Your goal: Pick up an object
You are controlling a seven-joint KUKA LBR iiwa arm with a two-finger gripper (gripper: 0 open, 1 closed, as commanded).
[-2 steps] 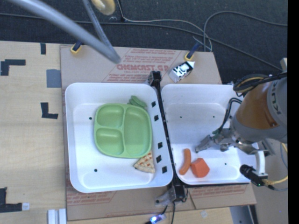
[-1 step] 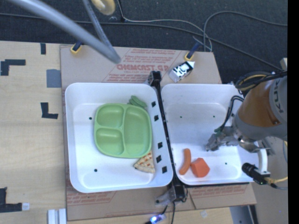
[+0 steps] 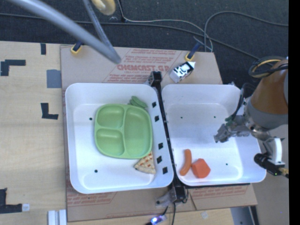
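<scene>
Right bin [image 3: 206, 93]: an orange carrot-like stick [image 3: 186, 161] and a red-orange block [image 3: 200, 168] lie just beside each other near the 6 o'clock wall. The tool [image 3: 224, 135] hangs over this bin toward 3 o'clock, apart from both items; whether it is open or closed cannot be told. Left bin [image 3: 75, 125]: a green divided tray [image 3: 123, 131] sits at centre, a pizza slice [image 3: 146, 164] touching its 5 o'clock corner, a dark green item [image 3: 138, 101] at its 1 o'clock edge.

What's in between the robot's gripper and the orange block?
Nothing: the camera view shows just bare white bin floor between the gripper and the orange block.
</scene>
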